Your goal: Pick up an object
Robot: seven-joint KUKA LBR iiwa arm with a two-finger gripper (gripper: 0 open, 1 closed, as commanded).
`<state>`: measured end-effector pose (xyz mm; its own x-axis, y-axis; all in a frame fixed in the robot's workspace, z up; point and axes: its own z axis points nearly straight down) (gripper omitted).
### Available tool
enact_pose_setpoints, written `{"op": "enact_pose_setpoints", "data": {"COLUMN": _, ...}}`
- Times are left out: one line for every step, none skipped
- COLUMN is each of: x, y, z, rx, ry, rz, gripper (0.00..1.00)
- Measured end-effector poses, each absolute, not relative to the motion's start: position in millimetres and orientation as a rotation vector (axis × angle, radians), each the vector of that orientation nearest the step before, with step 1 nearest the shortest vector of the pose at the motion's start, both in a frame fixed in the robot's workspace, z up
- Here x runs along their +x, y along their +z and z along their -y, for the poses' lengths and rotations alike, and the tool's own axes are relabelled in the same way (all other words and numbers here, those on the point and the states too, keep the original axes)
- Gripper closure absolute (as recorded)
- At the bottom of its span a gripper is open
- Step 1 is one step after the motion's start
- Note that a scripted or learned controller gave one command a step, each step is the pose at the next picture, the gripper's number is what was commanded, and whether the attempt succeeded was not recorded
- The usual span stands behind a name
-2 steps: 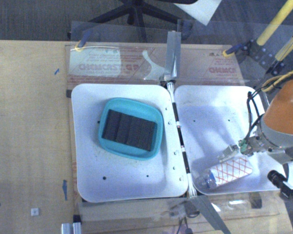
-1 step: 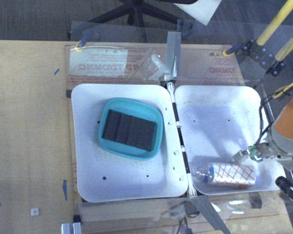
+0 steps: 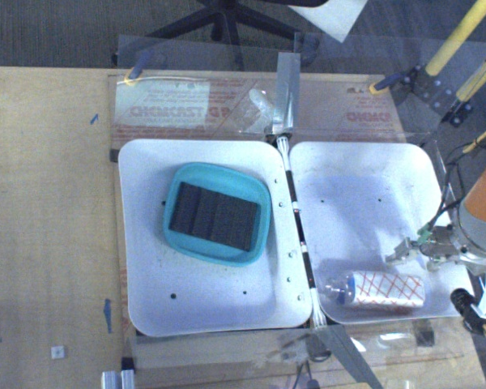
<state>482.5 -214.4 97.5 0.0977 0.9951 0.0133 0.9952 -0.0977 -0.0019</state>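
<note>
A clear bottle with a white label crossed by red lines [image 3: 378, 288] lies on its side along the front edge of the right bin [image 3: 356, 193]. A teal dish holding a dark rectangular block [image 3: 217, 212] sits in the left bin [image 3: 146, 282]. My gripper [image 3: 411, 250] reaches in from the right edge, hanging just above and to the right of the bottle, over the right bin's front right part. The arm's orange band [image 3: 479, 201] shows at the right edge.
A metal divider [image 3: 296, 217] runs between the two bins. Behind the bins lies a taped cardboard strip [image 3: 178, 108] with a crumpled clear wrapper [image 3: 255, 112]. Yellow poles [image 3: 462, 31] and a clamp stand at the back right.
</note>
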Motion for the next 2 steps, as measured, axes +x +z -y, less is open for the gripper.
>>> {"op": "enact_pose_setpoints", "data": {"x": 480.2, "y": 129, "z": 214, "rx": -2.605, "ry": -0.001, "rz": 1.752, "gripper": 0.0}}
{"op": "enact_pose_setpoints", "data": {"x": 481.6, "y": 87, "z": 109, "rx": -2.532, "ry": -0.008, "rz": 1.867, "gripper": 0.0}}
